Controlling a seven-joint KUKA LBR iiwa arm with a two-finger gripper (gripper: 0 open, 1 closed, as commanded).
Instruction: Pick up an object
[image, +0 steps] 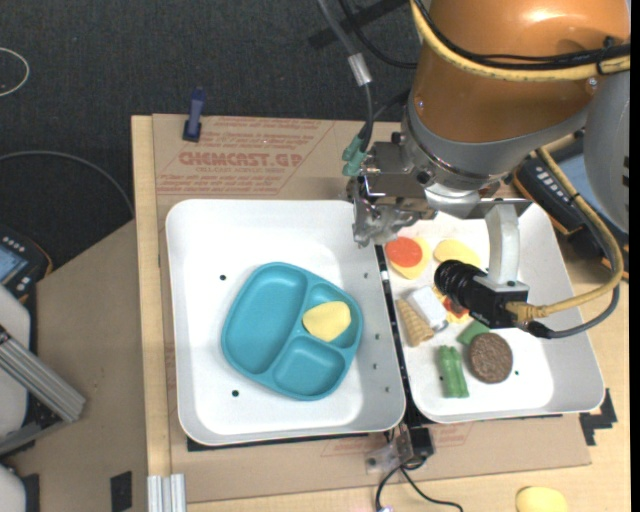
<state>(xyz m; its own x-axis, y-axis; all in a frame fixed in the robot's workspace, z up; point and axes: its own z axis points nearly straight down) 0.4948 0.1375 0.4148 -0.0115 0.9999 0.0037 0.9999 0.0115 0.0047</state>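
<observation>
Teal tray (262, 330) holding yellow piece (326, 320), possibly food, left bin (200, 240)

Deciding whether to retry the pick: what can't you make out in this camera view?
- Tool: the wrist above covers it, so its finger state is unclear.
- Red piece: mostly behind the black camera mount.
- Right bin: its far corner sits under the arm.
- Yellow object: cut by the bottom edge.

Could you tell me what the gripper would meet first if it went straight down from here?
Probably the orange piece or the bin wall beside it. The gripper hangs over the seam between the two bins, and depth is hard to judge from this slanted view.
</observation>
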